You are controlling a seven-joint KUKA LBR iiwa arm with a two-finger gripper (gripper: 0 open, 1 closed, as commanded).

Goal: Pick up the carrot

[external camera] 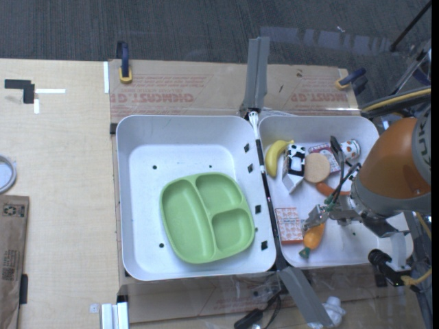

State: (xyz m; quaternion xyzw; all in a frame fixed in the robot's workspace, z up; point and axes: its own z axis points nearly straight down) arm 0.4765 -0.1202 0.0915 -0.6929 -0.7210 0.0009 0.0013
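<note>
- You see two white bins side by side; the left bin (134,184) holds a green divided plate (207,216) with three compartments, lying a little toward the near side.
- In the right bin (363,249) the items crowd the far and left parts: a banana (275,156) curves near the far left corner, just beside a small black-and-white carton (295,162).
- A round tan disc, like a cookie or bun (317,168), sits next to the carton, with a red-and-white packet (322,149) behind it and a small can (350,148) farther right.
- A flat red-printed card (289,225) lies along the bin's left wall, close to the carrot's left.
- The arm's orange band and grey wrist (394,173) cover the right side of that bin, so you cannot make out what lies under them.
- The carrot (312,238) lies in the near left part of the right bin, orange body tilted, with its green top pointing toward the near wall.
- The gripper (321,218) sits just above and touching the carrot's upper end, reaching in from the right.
- The metal parts there are small and blurred; you cannot tell whether the gripper is apart or clamped on the carrot.
</note>
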